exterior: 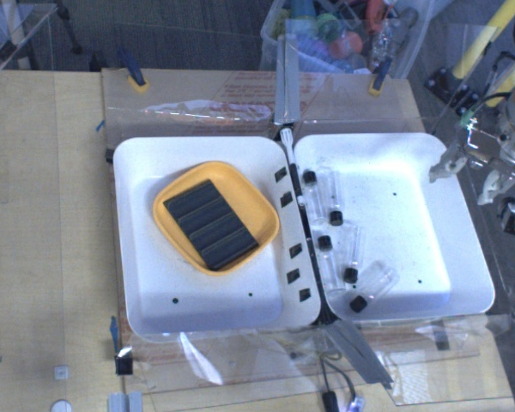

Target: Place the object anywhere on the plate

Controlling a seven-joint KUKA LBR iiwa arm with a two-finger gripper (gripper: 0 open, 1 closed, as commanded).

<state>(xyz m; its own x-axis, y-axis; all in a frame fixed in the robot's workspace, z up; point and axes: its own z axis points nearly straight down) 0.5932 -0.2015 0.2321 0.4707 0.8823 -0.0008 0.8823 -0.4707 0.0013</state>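
A yellow square plate (170, 215) lies tilted in the left bin (137, 166). A black ribbed rectangular object (212, 224) rests flat on the middle of the plate. My gripper (469, 178) hangs over the right rim of the right bin (412, 157), far from the plate. Its two grey fingers (447, 163) stand apart and open, with nothing between them.
Several clear vials with black caps (336, 218) lie along the left side of the right bin, beside the divider. A clear tub of coloured toys (352, 15) stands behind the bins. Cables and clamps (348, 363) sit at the front edge.
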